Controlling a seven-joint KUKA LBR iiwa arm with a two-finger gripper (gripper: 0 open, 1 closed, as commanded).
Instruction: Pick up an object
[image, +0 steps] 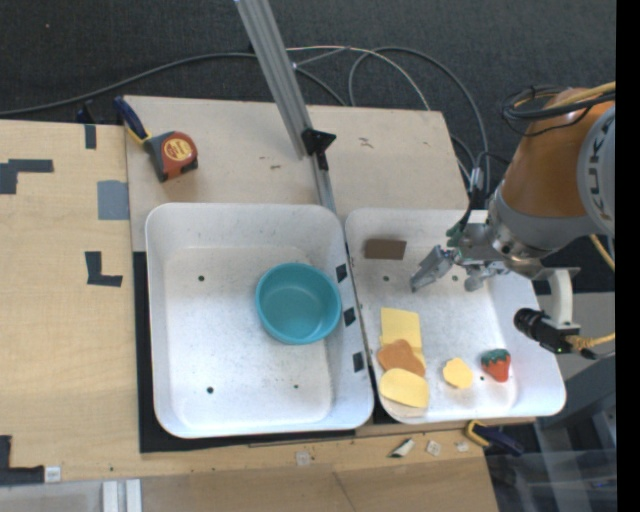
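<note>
Camera view, looking down at a slant, has two shallow white bins side by side on the tabletop (60, 300). The left bin (190, 400) holds a teal bowl (298, 302), upright, near its right wall. The right bin (530, 400) holds the other pieces: a small brown block (384, 248) near the far left corner, a yellow square slice (401, 325) toward the middle, an orange-brown piece (400, 356) touching the slice's near edge, a yellow oval piece (405, 388) just in front of that by the near wall, a small yellow round piece (458, 374) to its right, and a red strawberry-like toy (496, 364) beside that. The grey and orange arm (550, 180) reaches in from the right, and its gripper (432, 270) hangs over the far half of the right bin, between the brown block and the bin's middle, apart from every piece. Its fingers look spread with nothing between them. On the tabletop behind the left bin lies a tape measure (175, 152), and a grey metal rail (285, 90) slants down toward the gap between the bins.
</note>
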